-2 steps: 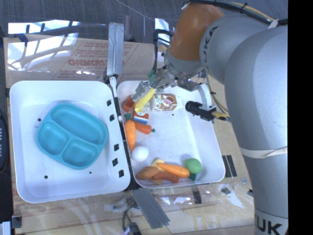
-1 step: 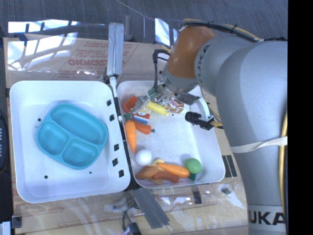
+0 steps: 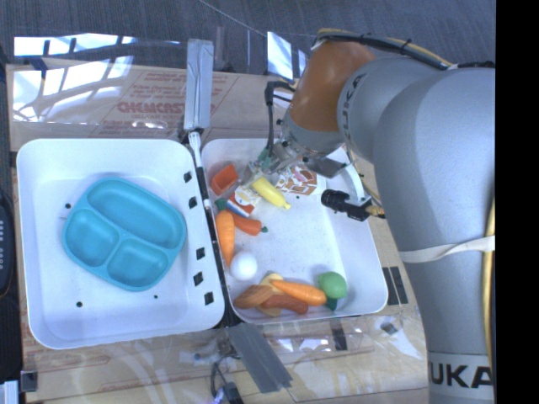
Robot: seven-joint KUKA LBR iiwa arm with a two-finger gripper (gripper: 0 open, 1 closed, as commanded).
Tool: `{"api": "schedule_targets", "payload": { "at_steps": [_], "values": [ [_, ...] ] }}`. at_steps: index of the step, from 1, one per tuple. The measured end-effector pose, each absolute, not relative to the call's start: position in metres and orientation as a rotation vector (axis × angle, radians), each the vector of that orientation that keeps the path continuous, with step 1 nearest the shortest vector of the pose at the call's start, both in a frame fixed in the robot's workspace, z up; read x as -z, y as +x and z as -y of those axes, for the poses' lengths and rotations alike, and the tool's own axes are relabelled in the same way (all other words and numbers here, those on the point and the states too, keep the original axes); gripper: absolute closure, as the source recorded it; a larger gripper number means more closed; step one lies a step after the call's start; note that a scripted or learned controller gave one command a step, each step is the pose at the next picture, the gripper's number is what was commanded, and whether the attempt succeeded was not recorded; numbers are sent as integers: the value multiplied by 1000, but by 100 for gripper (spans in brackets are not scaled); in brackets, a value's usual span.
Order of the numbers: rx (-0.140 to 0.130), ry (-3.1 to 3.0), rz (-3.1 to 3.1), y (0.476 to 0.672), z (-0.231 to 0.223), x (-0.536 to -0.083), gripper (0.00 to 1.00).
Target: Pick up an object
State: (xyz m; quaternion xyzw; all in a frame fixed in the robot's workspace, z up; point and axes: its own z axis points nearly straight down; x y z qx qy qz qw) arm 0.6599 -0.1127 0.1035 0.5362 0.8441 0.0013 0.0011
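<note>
My gripper (image 3: 268,165) is low over the back of the right bin (image 3: 358,251), under the orange wrist band. Just in front of it lies a yellow banana-like toy (image 3: 271,192), very close to the gripper tip; whether they touch I cannot tell. A patterned small box (image 3: 298,179) sits to its right and an orange-red piece (image 3: 223,178) to its left. Farther forward are an upright carrot (image 3: 225,236), a white egg (image 3: 243,266), a second carrot (image 3: 297,291) and a green round toy (image 3: 332,284).
The left bin (image 3: 50,310) holds a blue divided plate (image 3: 124,232). A divider with black clips (image 3: 200,225) separates the bins. The grey arm (image 3: 421,141) covers the right bin's back right corner. A black part (image 3: 344,202) juts out beside the bin's right wall.
</note>
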Motion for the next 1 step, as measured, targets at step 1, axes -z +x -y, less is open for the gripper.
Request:
{"api": "schedule_targets", "payload": {
  "at_steps": [1],
  "values": [
    [-1, 1653, -2672, 658, 41, -192, 100]
  ]
}}
